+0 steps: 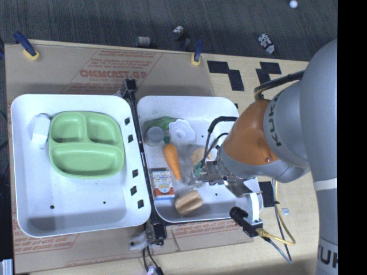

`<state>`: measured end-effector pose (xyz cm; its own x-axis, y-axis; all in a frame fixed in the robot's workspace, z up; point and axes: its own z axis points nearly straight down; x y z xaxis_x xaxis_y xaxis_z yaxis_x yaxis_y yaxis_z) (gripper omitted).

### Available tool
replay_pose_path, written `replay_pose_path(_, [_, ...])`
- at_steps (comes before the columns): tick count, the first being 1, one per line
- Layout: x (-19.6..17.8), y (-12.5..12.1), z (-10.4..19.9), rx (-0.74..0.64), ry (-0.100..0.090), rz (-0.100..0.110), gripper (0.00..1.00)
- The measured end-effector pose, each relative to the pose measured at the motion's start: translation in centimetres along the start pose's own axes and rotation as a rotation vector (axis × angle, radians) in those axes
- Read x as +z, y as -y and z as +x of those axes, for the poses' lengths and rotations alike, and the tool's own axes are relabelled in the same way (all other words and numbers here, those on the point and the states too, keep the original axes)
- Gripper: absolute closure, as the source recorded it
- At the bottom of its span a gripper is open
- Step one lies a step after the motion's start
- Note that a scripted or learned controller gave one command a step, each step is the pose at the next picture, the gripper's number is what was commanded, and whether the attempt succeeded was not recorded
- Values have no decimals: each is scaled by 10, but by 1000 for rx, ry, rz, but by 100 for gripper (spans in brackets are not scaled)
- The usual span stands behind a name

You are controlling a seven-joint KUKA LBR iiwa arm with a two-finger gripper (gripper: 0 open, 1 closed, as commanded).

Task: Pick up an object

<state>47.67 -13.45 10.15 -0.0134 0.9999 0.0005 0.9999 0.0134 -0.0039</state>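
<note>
My gripper (202, 172) reaches down into the right bin (189, 103), just right of an orange carrot (172, 160) and above a tan bread roll (188, 201). A pale beige item (198, 153) lies right beside the gripper, partly hidden by it. A small red and white box (163, 184) lies left of the roll. Further back in that bin are a grey round cup (155, 134), a clear white plastic piece (182, 132) and a green leafy item (161, 122). The orange wrist band (249, 139) covers the bin's right part.
The left bin (28, 211) holds a green divided plate (87, 144) and a small white object (40, 129) at its left wall. A black clip strip (133, 148) runs between the bins. Cables hang off the wrist near the front right corner.
</note>
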Motion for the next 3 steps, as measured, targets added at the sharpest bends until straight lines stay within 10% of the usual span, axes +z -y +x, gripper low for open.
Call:
replay_pose_path(1, [-103, 0, -41, 9, 2, -6, 100])
replay_pose_path(2, [-103, 0, -40, 9, 2, -5, 0])
replay_pose_path(3, [-3, -6, 16, 7, 0, -1, 0])
